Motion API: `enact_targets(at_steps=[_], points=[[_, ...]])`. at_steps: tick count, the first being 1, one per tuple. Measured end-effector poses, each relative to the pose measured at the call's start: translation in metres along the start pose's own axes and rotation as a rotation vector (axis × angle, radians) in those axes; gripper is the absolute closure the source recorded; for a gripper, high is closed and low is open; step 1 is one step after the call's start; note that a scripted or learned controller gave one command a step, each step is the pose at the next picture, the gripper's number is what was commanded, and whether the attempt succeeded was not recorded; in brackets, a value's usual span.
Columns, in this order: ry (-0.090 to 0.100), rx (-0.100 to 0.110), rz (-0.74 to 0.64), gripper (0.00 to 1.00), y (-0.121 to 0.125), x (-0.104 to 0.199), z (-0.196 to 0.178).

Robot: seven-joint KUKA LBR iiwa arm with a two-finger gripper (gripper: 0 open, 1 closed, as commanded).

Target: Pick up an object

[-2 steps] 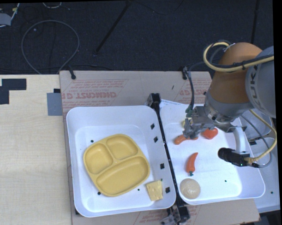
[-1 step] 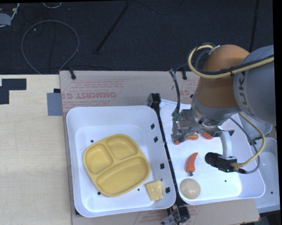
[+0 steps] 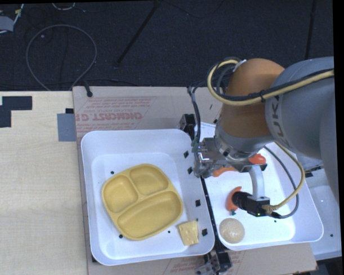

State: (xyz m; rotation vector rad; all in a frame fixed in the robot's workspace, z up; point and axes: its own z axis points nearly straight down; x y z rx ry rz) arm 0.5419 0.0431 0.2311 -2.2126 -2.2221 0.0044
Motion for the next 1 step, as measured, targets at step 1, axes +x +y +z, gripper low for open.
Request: enact_targets(at_steps=[1], points=[[0.0,0.0,-0.002,1.0,-0.0161,0.0556,-0.0065]])
